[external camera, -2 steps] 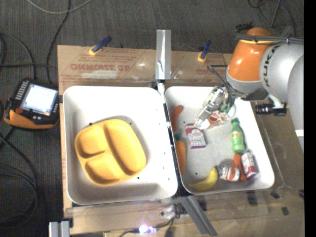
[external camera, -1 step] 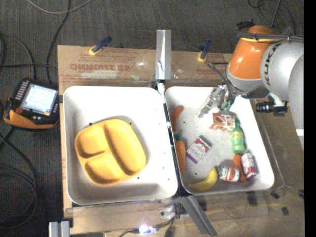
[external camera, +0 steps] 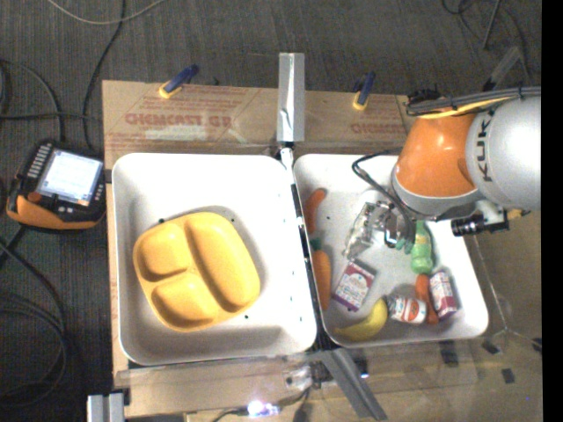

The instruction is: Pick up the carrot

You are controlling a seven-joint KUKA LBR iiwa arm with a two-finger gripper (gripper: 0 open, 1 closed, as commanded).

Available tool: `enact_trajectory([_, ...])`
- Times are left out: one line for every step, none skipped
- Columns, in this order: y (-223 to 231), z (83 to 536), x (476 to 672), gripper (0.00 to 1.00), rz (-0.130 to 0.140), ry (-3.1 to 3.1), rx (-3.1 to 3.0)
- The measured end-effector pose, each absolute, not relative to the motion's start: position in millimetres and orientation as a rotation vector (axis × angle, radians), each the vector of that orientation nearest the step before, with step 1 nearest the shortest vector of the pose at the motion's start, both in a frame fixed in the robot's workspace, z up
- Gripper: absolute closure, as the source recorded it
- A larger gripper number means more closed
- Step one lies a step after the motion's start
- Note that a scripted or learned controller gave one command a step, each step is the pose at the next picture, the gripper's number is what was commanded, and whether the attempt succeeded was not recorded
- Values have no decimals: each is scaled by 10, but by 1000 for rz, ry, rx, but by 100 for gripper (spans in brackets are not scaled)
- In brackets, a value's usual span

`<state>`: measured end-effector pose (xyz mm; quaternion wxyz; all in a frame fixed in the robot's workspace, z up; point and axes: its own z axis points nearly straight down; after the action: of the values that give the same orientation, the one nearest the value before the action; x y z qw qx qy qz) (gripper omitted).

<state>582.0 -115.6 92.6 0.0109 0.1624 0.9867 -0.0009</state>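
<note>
2 bins: yellow plate (external camera: 197, 269) left; carrot (external camera: 322, 272), banana (external camera: 368, 320) right.

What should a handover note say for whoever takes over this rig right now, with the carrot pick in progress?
Gripper: above the middle of the right bin, nothing visibly between its fingers; open or shut cannot be told.
Carrot: lying along the right bin's left wall, apart from the gripper. A second orange piece lies just above it by the same wall.
Nearby: purple packet, banana, green bottle, cans.
Done: no grasp.
Left: move to the carrot, grip, lift.
</note>
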Motion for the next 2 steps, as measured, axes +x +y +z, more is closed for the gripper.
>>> enact_trajectory([-1148,998,5834,100,4,3076,513])
enact_trajectory([-1099,935,5756,100,0,3076,495])
